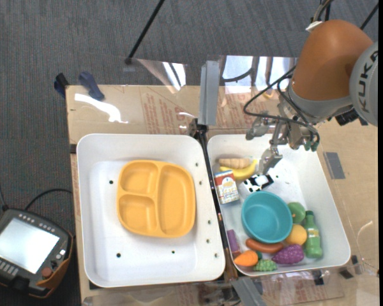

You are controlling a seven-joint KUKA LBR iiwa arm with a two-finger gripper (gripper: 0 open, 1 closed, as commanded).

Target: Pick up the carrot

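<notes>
Two shallow white bins are seen from above, side by side on a bench. In the left bin (96, 158) one yellow divided plate (157, 197) with three compartments is placed.

The right bin (325, 190) is crowded with toy food, and several pieces are partly hidden. One teal bowl (266, 217) is set near the middle, covering parts of the items around it. The carrot (246, 258), small and orange, is found at the bin's front edge, just beside a bunch of green grapes (264, 265) and below a red sausage (263, 245). One bunch of purple grapes (288, 255), one orange fruit (297, 235), one green bottle (313, 234) and one green fruit (297, 211), half hidden by the bowl, are counted on the right side. One banana (244, 169) and one small carton (226, 187) are placed toward the back left.

The gripper (269, 160) is held over the back of the right bin, above a black-and-white item (260, 182) that is hard to identify. Whether its fingers are spread or closed cannot be told. The carrot is well apart from it.
</notes>
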